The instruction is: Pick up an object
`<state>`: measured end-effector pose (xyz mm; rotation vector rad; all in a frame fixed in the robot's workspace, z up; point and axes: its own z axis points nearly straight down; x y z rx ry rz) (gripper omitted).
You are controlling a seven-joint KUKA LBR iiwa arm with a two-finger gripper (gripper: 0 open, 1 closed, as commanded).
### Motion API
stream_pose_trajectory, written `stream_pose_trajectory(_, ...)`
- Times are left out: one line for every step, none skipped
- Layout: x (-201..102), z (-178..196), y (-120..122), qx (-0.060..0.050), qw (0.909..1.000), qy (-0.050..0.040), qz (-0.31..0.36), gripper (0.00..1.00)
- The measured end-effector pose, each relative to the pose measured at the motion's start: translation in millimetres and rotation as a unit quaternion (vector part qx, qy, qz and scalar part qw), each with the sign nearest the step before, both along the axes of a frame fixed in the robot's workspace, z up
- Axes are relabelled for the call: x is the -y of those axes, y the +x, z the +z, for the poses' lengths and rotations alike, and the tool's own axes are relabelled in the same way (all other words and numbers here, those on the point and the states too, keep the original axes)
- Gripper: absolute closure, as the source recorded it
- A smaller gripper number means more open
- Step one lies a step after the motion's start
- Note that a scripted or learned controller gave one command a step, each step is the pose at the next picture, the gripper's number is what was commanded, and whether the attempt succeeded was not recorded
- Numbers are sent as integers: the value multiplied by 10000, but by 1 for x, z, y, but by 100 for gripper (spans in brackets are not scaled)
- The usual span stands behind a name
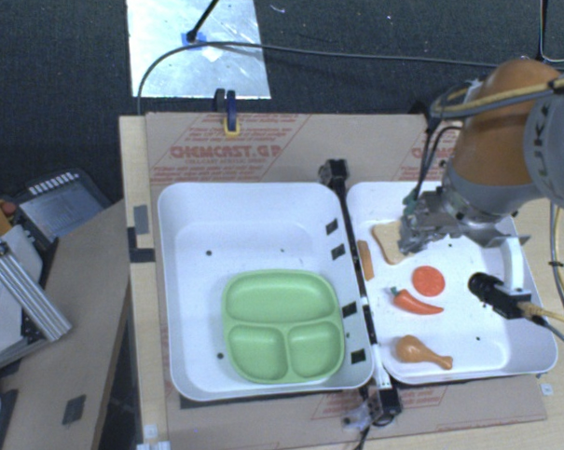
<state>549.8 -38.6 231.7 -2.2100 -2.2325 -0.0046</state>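
The right bin (511, 349) holds several toy foods. A tan bread slice (387, 243) lies near its upper left, and a thin orange stick (365, 260) rests along the left wall. A round red-orange tomato slice (428, 279) sits mid-bin, with a red chili pepper (416, 302) just below it and a brown chicken drumstick (422, 352) near the front. My gripper (411, 237) hangs low over the right edge of the bread slice, its dark fingers pointing down. The bulky wrist hides how the fingers stand.
The left bin (198, 223) bears a green three-compartment plate (282, 324). A black divider strip (351, 263) runs between the bins. The arm's orange band and grey body (503, 154) loom over the right bin's back corner. A black cylindrical part (495, 294) juts over its right side.
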Motion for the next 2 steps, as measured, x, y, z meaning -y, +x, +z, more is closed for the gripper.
stream_pose_trajectory(-60,4,13,5,10000,0,4,100)
stream_pose_trajectory(-104,0,12,-3,10000,-3,-6,100)
